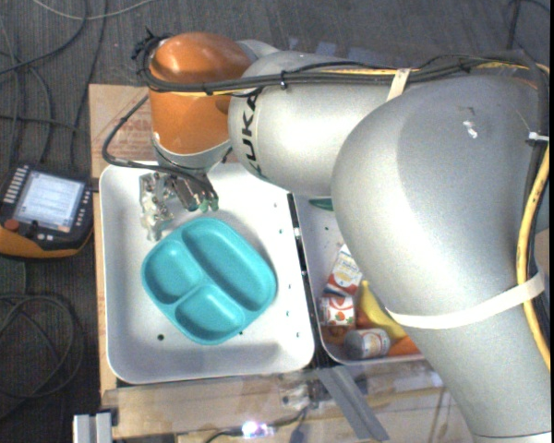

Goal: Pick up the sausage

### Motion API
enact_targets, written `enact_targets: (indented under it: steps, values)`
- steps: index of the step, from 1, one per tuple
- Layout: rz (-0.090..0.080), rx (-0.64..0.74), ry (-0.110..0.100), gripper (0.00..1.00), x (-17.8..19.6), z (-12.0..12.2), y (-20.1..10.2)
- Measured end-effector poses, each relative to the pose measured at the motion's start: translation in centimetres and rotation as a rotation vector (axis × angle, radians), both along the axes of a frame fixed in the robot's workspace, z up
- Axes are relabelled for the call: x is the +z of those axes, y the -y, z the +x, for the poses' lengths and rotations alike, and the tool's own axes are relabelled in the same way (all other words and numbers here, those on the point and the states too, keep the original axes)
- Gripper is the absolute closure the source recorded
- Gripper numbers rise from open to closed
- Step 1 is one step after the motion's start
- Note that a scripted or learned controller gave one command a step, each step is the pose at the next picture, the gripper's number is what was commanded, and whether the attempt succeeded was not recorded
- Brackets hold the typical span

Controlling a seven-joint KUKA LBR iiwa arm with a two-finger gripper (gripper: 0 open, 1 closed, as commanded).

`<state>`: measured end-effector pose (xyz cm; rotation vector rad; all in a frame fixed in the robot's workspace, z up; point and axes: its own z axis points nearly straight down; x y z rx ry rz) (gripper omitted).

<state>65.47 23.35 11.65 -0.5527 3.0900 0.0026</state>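
Note:
My gripper (pixel 169 198) hangs below the orange wrist band over the far left part of the left bin (pixel 125 358), just beyond the far edge of a teal divided plate (pixel 210 278). Nothing shows in the gripper. A short brownish-grey cylinder (pixel 366 342), possibly the sausage, lies at the near end of the right bin (pixel 325 347), far from the gripper. The arm's bulk hides most of the right bin.
In the right bin, beside the cylinder, lie a red and white can (pixel 337 310), a banana (pixel 375 308), an orange piece (pixel 403 347) and a white packet (pixel 346 268). A teach pendant (pixel 42 210) rests on the floor to the left of the bench.

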Motion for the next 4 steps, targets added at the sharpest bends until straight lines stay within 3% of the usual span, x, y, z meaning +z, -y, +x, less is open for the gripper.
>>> enact_targets:
  steps: [1,2,3,4]
  values:
    - [0.001,0.145,0.003,1.0,11.8,1.4,0.0]
    - [0.0,0.357,0.003,1.0,15.4,1.4,0.0]
    - [0.0,0.701,0.001,1.0,13.8,0.7,1.3]
    - [-0.001,0.829,0.003,1.0,13.9,1.4,1.7]
